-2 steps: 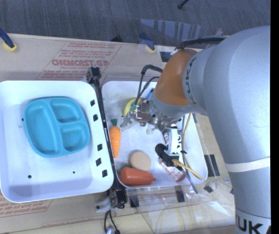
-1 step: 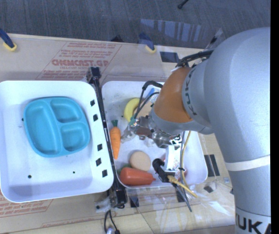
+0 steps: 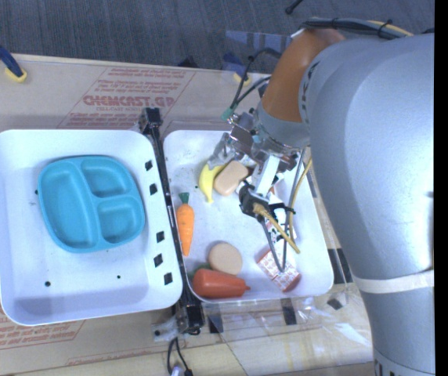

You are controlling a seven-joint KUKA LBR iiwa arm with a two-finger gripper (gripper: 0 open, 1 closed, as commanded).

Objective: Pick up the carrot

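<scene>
Grey and bulky, the arm (image 3: 381,171) fills the right side, nearest the lens; beneath lies a cardboard-covered bench (image 3: 91,92) on dark carpet (image 3: 130,14), bearing a left bin (image 3: 5,210) with a blue divided tray (image 3: 91,202) and a right bin (image 3: 200,143); the carrot (image 3: 185,222) lies by the right bin's left wall, well left of the gripper (image 3: 275,233); whether its pincer is open I cannot tell.

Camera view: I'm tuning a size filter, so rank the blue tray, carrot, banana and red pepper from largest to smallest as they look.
1. Blue tray, by far the largest.
2. Red pepper.
3. Carrot, longer but slimmer than the pepper, so these two are close.
4. Banana, though the arm partly hides it.
</scene>
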